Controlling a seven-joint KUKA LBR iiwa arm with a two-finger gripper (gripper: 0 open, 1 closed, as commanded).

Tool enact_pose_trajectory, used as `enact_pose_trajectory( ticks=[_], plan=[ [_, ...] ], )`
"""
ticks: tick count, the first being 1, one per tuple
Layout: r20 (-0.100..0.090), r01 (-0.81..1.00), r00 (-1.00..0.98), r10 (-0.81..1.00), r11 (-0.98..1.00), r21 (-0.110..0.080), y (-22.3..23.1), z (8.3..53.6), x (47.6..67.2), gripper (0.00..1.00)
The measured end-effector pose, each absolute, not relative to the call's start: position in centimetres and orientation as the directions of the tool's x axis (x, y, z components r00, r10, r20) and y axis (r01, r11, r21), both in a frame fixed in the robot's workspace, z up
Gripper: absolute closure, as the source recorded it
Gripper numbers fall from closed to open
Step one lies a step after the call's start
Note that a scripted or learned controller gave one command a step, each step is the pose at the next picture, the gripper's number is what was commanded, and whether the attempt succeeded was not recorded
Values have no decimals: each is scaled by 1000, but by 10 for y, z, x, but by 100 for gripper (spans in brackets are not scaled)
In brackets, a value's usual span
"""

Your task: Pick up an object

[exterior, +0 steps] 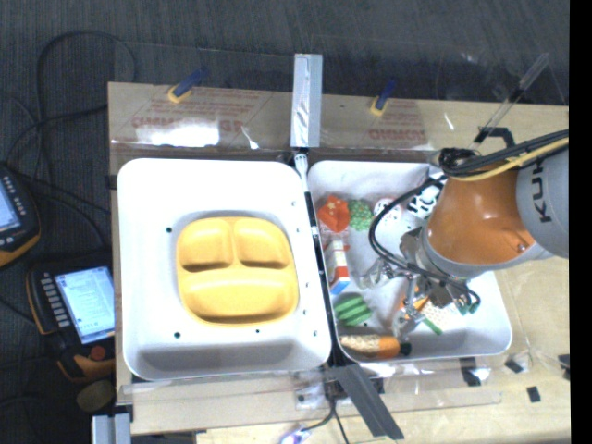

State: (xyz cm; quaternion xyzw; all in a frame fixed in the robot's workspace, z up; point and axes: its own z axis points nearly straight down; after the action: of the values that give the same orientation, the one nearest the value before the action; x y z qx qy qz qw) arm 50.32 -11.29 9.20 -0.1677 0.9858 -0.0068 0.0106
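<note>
From the overhead camera you see the arm [481,220] reaching in from the right, its orange band hanging over the right bin [495,336]. The gripper [418,302] sits low in that bin's front half, amid cables and clutter. You cannot tell its state here, nor whether it has hold of anything; treat the grasp as unproven.

The candidate objects lie in the right bin: an orange-red block [334,215] near the back left, a green-and-white piece [360,215] beside it, a green striped item [351,309] toward the front left, and a brown, sausage-like item [372,345] against the front wall. A small multicoloured piece [424,321] lies just beside the gripper. The left bin [148,192] holds a yellow divided tray [238,269].

Watch for a miss: the objects are crowded, so the gripper may well nudge a neighbour or come down on nothing. The loose black cable [384,220] looping over the bin could also snag an item as the arm lifts.
</note>
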Motion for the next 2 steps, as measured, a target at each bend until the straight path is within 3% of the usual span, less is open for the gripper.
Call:
enact_pose_trajectory(
  ticks=[1,2],
  plan=[
    [-9,-589,-808,-589,808,-8,-129,90,586,0],
    [-10,-626,-780,-626,780,-9,-142,91,515,0]
  ],
)
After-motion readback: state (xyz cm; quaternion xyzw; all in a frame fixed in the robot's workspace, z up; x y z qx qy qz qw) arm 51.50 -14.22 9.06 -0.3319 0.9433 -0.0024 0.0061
